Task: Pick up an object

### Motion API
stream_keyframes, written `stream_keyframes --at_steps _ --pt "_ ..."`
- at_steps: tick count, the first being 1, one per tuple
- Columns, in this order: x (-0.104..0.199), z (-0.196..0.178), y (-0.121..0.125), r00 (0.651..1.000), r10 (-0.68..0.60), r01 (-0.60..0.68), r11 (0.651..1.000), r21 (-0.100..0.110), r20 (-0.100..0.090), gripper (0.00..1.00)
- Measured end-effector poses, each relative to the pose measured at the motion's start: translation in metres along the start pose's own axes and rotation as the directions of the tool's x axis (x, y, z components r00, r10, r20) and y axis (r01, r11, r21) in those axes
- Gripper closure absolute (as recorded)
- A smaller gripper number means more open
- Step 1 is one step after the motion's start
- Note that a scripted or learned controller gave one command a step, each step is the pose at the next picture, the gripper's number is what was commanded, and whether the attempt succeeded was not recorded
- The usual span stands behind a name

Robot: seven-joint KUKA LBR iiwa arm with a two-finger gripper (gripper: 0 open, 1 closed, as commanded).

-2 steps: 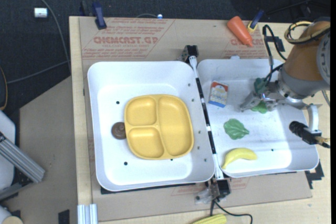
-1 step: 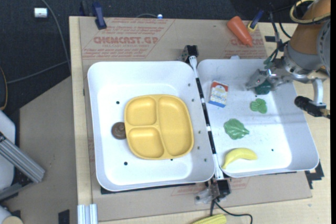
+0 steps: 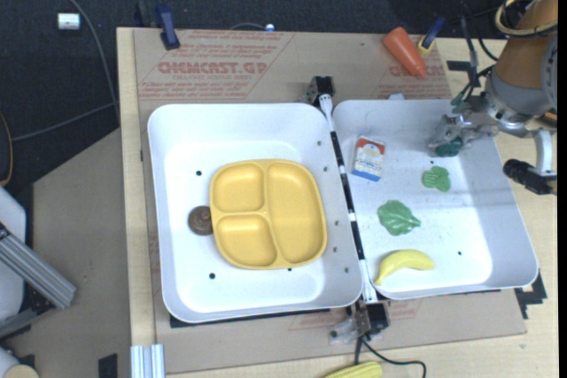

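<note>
1. The gripper is low at the far right of the right bin, and a small teal-green thing sits right at its fingertips. That looks like the nearest candidate for the pick, though it is too small and too crowded by metal to name.
2. I cannot tell whether the jaws are wide, narrow or closed on that thing; the tips blur together with it.
3. Just toward the camera from the gripper lies a small green piece, and further the same way a larger green leaf.
4. A banana lies at the near edge, long axis running left to right.
5. A small carton lies near the bin's left wall, well to the gripper's left.
6. The left bin holds a yellow tray with a brown disc touching its left edge.
</note>
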State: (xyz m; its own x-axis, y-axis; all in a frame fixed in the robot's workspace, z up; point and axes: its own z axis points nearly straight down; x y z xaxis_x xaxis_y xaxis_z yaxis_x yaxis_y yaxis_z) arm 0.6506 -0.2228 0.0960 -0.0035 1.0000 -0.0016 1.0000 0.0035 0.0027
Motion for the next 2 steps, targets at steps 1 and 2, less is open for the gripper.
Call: stream_keyframes --at_steps 1,2 --pt "0.084 0.010 0.010 1.000 0.002 -0.002 1.000 0.002 -0.003 1.00" --pt "0.177 -0.090 -0.014 1.000 0.001 -0.001 1.000 -0.001 -0.003 1.00"
